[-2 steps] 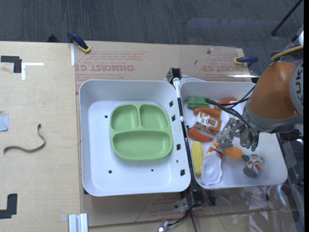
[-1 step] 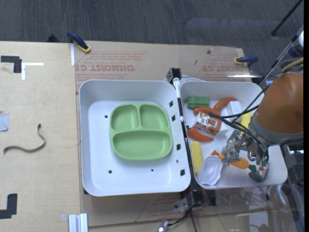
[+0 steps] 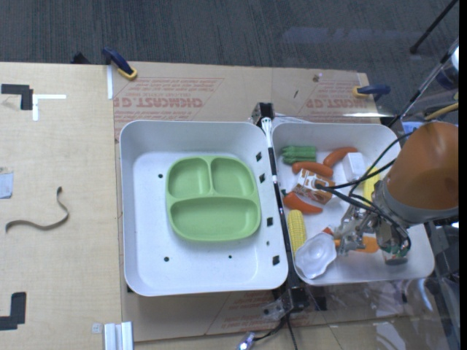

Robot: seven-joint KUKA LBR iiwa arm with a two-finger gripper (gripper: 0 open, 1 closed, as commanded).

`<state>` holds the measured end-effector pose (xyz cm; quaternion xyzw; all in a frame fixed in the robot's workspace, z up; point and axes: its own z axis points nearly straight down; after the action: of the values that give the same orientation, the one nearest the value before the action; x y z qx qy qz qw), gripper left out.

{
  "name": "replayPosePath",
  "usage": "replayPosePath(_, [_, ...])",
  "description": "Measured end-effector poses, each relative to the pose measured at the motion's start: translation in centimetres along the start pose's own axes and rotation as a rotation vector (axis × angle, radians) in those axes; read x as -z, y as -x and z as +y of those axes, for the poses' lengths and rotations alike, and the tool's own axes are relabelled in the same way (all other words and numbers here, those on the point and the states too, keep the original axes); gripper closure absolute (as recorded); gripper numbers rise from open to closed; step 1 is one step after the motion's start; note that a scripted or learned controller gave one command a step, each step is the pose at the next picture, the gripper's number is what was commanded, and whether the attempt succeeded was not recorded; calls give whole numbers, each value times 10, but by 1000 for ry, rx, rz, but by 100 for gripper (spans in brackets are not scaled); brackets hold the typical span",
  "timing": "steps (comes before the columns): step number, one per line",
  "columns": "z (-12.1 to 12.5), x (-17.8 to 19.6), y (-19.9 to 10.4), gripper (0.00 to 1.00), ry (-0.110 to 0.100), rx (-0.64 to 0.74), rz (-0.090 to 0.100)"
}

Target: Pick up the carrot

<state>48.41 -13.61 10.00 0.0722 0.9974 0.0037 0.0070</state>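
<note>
Gripper [image 3: 355, 235] is hovering low over the carrot [image 3: 365, 245] in right bin [image 3: 408, 268]; jaws' opening unclear; next needing a firm close.

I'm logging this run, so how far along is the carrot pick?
Done: the arm is over the right bin and the gripper is down among the toy food. In hand: it sits at an orange piece, probably the carrot, but a grasp can't be confirmed. Left: a clear grip and the lift.
</note>
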Motion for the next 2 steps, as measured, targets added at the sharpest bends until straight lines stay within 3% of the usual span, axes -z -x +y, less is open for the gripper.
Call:
replayPosePath(1, [-4, -1, -1, 0, -6, -2, 1])
replayPosePath(2, [5, -2, 31, 0, -9, -203, -1])
